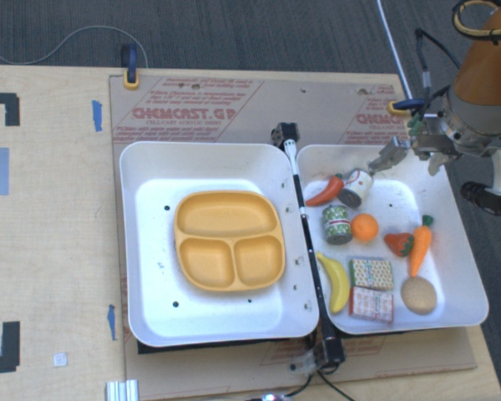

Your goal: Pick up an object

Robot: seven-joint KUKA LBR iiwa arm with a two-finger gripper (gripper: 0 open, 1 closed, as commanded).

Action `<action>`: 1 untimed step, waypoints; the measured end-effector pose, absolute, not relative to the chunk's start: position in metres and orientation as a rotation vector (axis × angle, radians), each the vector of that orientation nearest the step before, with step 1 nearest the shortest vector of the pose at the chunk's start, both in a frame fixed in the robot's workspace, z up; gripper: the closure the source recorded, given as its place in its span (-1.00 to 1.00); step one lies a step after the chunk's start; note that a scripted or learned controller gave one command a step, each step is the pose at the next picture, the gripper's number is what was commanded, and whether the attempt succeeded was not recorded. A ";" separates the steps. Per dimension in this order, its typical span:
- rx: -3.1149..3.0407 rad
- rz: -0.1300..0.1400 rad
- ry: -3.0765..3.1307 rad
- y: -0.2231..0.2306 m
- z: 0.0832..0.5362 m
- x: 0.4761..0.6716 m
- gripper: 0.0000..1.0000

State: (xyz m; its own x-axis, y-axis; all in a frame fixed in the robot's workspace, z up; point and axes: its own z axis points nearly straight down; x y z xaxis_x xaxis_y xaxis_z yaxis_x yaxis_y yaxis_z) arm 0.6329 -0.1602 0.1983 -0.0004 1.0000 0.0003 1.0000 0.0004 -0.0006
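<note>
Right bin toys sit down-left of your pincer; nothing picked yet.

Camera view: nearest the lens, at the right bin's point(472, 303) front edge, you have the two patterned boxes point(372, 287), the banana point(335, 282) and the round tan potato point(418, 294). Behind them come the carrot point(419, 249), long axis running front to back, a strawberry point(398, 242), an orange point(365, 227) and a green can point(336, 223). Farthest back lie a red chili point(323, 191) and a small white cup-like piece point(356, 183), just beside each other. Your gripper point(396, 151) hangs over that bin's back rim, reaching in from the right; whether its fingers are spread or pressed together you cannot tell, and no object shows between them. The closest pick is the white piece, lying down and left of the pincer. The left bin point(142, 249) holds a yellow divided plate point(230, 239).
</note>
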 end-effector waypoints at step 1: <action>-2.223 -0.002 -2.223 -0.133 0.095 0.600 -1.00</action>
State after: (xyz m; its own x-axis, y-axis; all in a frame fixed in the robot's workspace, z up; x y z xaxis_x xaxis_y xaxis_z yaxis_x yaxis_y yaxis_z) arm 0.6003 -0.1327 0.0950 -0.0001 1.0000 -0.0005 1.0000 0.0001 0.0023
